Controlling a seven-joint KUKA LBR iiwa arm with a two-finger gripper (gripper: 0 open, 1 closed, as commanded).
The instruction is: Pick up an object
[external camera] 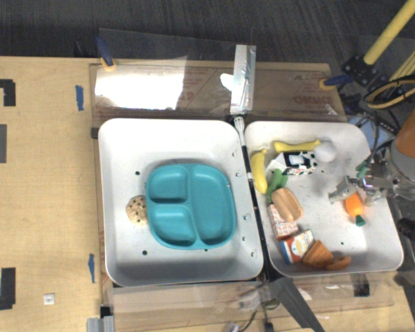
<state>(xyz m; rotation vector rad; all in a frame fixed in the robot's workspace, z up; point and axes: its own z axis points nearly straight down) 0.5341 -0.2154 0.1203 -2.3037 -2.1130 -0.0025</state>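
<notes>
The metal two-finger claw (356,187) sits low over the right-hand shallow white bin (387,251), near its right wall, reaching in from the right edge of the camera view. A small orange carrot-shaped toy with a green tip (356,207) lies directly below the claw, touching or nearly touching its fingers — whether the fingers close on it cannot be told, and how far they are parted cannot be told either.

The remaining items in this bin are grouped along its left side:
- a yellow toy banana (258,170) against the left wall, with a second yellow piece (296,145) above it;
- a black-and-white carton (297,161) beside a white round object (325,152);
- a tan bread-shaped toy (286,203);
- a small printed box (298,244) and a brown cone-shaped toy (319,254) near the front wall.

The left-hand shallow white bin (117,151) holds a teal plastic tray with three compartments (191,205) — a speckled cookie (136,209) lies just beside its left edge. Both bins rest on the wooden surface (34,185).
</notes>
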